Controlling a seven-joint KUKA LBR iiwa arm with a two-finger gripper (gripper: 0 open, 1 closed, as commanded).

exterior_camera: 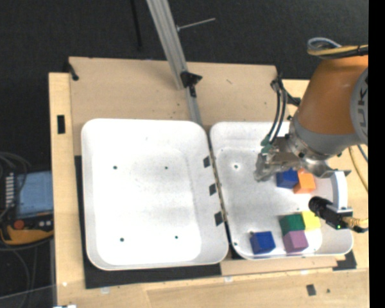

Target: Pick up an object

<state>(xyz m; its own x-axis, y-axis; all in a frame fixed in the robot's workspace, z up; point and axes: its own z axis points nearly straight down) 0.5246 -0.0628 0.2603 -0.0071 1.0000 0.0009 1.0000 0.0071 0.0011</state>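
In the right bin (240, 197) lie several small blocks. A blue block (287, 179) and an orange block (305, 183) sit side by side right under the arm's wrist. The gripper (267, 168) hangs low over the bin, just left of the blue block, its fingertips blurred against the white floor. Nearer the front edge sit a second blue block (262, 242), a purple block (296, 240), a green block (292, 223) and a yellow block (311, 221). The arm's orange band and grey wrist hide the bin's far right part.
The left bin (147, 191) lies beside the right one, the two meeting at a ridge with black clips. A metal pole (173, 47) slants across the bench's back. A black fitting (327, 210) with a cable sits at the right bin's right rim.
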